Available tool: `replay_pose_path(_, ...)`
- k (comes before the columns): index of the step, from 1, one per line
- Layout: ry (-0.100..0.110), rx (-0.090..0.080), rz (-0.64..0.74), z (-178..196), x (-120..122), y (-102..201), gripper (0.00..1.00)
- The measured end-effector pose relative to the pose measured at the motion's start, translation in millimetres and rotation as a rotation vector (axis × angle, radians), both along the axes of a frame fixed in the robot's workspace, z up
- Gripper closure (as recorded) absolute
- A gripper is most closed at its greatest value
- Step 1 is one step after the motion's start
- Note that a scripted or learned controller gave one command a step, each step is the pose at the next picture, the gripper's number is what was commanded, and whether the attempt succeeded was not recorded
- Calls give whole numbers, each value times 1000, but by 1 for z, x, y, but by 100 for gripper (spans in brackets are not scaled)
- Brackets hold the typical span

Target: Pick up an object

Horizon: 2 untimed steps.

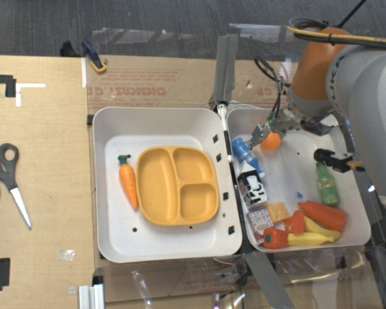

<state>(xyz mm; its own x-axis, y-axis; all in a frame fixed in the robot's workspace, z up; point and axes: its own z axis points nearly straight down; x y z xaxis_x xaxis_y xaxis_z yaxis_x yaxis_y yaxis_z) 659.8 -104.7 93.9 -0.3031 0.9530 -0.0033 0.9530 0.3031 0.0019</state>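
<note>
- The jaws hang over the right bin, near its far-left corner, pinching a small orange ball.
- A green bottle lies by that bin's right wall; red and yellow toy foods crowd its near edge.
- In the left bin, a yellow divided plate sits just beside a toy carrot.
- Scissors lie at the counter's left edge.
</note>
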Motion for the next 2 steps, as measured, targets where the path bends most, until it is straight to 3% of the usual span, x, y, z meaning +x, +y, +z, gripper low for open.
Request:
replay_pose_path(1, -1, -3, 4, 10, 1, 0, 100)
replay_pose_path(2, 1, 1, 87, 130, -34, 46, 100)
